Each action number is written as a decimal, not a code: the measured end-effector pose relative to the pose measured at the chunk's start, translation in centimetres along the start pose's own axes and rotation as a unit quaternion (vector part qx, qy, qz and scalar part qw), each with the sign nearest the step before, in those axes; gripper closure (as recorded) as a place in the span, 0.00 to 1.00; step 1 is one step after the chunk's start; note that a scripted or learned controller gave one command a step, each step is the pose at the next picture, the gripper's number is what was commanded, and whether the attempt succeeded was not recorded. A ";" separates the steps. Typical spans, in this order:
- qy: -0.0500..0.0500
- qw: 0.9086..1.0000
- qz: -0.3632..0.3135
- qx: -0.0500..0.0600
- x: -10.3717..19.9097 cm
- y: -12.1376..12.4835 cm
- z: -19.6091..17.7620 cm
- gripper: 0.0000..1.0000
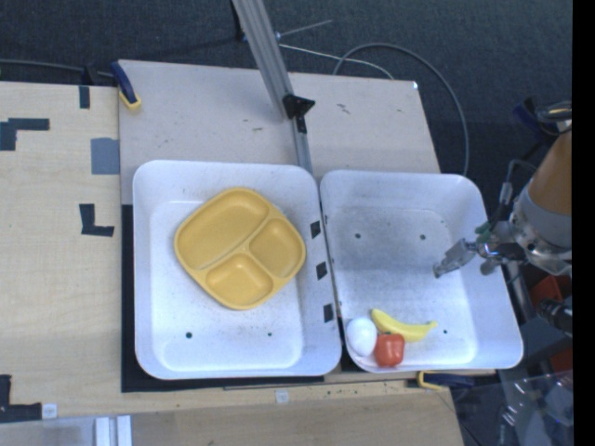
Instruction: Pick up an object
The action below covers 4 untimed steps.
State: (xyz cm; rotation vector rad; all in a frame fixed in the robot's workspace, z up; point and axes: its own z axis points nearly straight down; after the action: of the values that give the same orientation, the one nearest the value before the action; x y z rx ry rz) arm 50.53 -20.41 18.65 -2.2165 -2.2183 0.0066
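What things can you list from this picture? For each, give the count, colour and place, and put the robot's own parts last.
Bins: two, white, side by side on the bench.
Plate: one, yellow, three sections, in the left bin.
Banana: one, yellow, near the front edge of the right bin.
Egg: one, white, front left corner of the right bin, beside the banana.
Red fruit: one, red, between egg and banana, at the front edge.
Clamp: one, blue and yellow, back left corner of the bench.
Arm: one, grey and orange, right edge.
Gripper: one, grey, over the right bin's right side.

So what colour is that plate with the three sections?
Yellow. The divided plate sits in the left bin, seen clearly in the camera view.
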 end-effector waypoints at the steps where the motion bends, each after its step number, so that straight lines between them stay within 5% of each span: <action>1: 0.001 1.000 0.000 0.001 0.4 -0.8 6.2 0.00; 2: 0.000 1.000 -0.001 -0.002 0.4 -0.6 4.9 1.00; 3: -0.002 1.000 -0.001 -0.006 0.6 0.4 -0.9 1.00; 4: -0.001 1.000 -0.001 -0.004 0.6 0.4 -2.8 1.00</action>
State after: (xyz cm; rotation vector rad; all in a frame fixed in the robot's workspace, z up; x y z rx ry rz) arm 50.99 -19.81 21.49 -2.2200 -2.2244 -0.0009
